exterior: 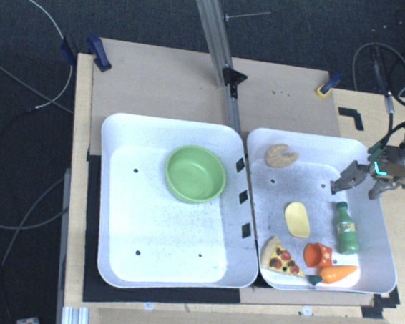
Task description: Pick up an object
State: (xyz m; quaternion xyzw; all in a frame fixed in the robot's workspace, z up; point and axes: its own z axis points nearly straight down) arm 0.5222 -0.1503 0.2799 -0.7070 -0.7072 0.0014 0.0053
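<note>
Gripper (363, 182) hangs over the upper right corner of the right white bin (388, 245), fingers spread apart, nothing between them. Nearest candidate: green plastic bottle (346, 228), lying just below the gripper toward the camera, long axis running near-to-far. Yellow oval piece (297, 219) sits further left. Orange carrot toy (337, 273) lies beyond the bottle. Move needed, as judged: descend slightly toward the bottle.
</note>
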